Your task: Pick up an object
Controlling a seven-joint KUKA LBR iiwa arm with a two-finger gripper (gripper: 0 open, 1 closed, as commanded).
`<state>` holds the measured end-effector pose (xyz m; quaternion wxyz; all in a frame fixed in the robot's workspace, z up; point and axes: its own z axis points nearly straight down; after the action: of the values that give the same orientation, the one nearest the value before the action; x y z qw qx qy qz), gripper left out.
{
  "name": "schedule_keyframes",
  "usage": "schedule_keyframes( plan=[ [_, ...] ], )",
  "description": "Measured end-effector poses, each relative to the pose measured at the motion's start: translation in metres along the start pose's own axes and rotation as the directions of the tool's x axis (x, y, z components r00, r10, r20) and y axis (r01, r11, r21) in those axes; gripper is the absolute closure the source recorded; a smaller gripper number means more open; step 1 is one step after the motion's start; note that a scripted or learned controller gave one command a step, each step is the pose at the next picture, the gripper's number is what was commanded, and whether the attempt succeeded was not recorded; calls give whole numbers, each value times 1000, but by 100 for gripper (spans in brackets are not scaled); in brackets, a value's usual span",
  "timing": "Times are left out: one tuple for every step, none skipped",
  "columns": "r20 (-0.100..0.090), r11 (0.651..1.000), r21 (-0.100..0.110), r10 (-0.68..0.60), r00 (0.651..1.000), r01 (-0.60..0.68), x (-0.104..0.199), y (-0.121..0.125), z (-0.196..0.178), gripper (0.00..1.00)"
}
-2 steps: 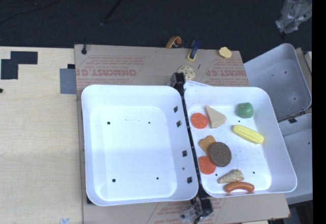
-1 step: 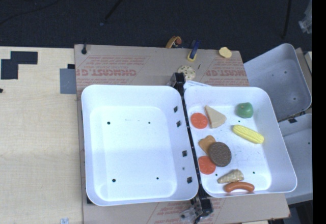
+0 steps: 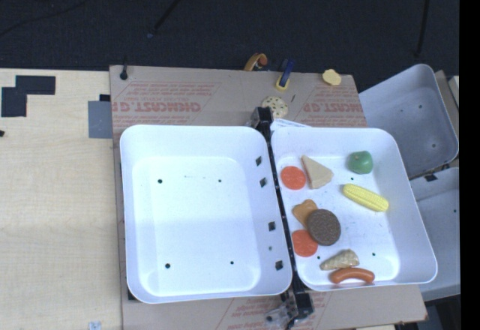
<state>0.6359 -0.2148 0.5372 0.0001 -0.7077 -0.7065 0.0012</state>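
The left bin (image 3: pixel 142 171) sits beside the right bin (image 3: pixel 409 193), which holds an orange disc (image 3: pixel 293 178), a tan wedge (image 3: pixel 317 172), a brown cookie (image 3: pixel 324 226), a yellow corn (image 3: pixel 365 198) and a green ball (image 3: pixel 361 162).

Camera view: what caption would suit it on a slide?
Toy food fills the right bin; the left bin sits beside it.
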Motion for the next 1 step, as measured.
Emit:
schedule_keyframes(
  plan=[
    [-1, 1000, 0, -4, 1000, 4, 2, 0, 0, 0]
  ],
)
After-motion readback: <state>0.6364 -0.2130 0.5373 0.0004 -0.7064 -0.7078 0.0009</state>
